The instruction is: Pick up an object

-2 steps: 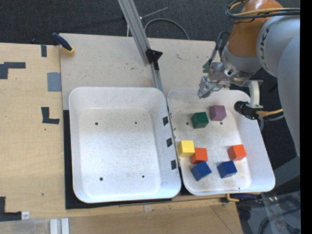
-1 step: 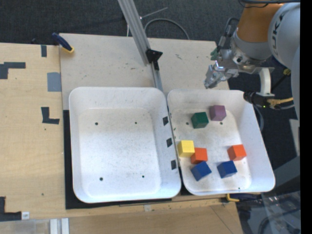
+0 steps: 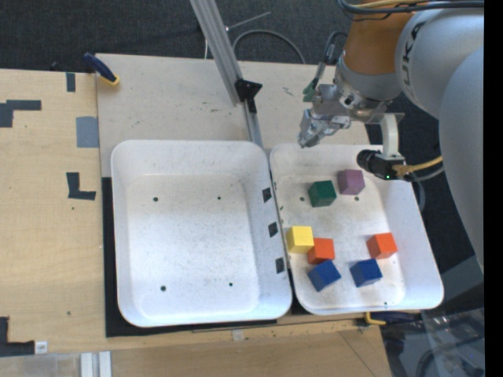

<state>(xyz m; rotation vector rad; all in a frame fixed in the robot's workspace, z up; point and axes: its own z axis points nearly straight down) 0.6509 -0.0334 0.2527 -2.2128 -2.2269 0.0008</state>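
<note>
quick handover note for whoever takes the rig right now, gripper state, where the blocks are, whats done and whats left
Gripper: above the far edge of the right bin, nothing seen between its fingers; open or shut not readable.
Blocks, all in the right bin: green block and purple block nearest the gripper; yellow block touching an orange block; second orange block; two blue blocks at the near side.
Left bin: no blocks.
Done: no pick yet.
Left: descend, grasp a block, lift. Green looks closest.
</note>
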